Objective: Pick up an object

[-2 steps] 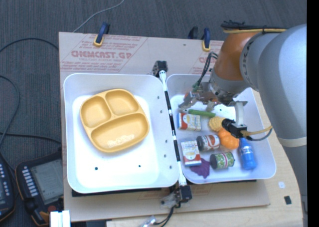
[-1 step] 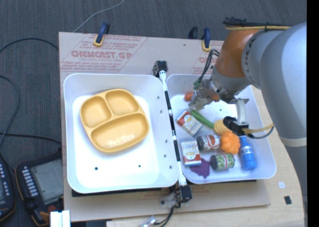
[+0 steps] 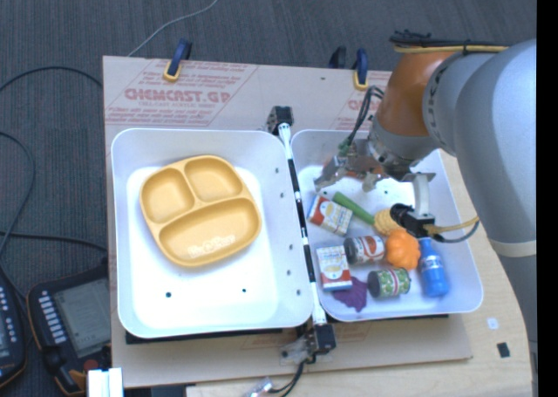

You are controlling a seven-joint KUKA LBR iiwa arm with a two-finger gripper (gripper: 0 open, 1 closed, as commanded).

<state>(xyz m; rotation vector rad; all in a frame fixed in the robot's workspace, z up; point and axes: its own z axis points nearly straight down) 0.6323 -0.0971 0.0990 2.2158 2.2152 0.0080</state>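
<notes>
Camera view, looking down at a slant. Reaching in from the right and hanging low over the far half of the right bin: the gripper, apparently holding nothing. Not possible to tell here whether spread or pressed together, with the metal parts blurring against the white floor.

Lying just in front of the gripper: a red-and-white carton, touching a green stick with a yellow end. Crowding the near half of the same bin: a dark-labelled can, an orange fruit, a blue bottle, a green can, a small box and a purple cloth, most touching a neighbour.

Resting in the left bin, well apart from the gripper: a yellow divided plate.

Judging the carton the likeliest pick: probably light, fairly stiff, with flat faces inviting a pinch across the narrow sides. Expecting the cans and bottle to be smooth and prone to rolling; taking hold across the middle of the body advisable.
</notes>
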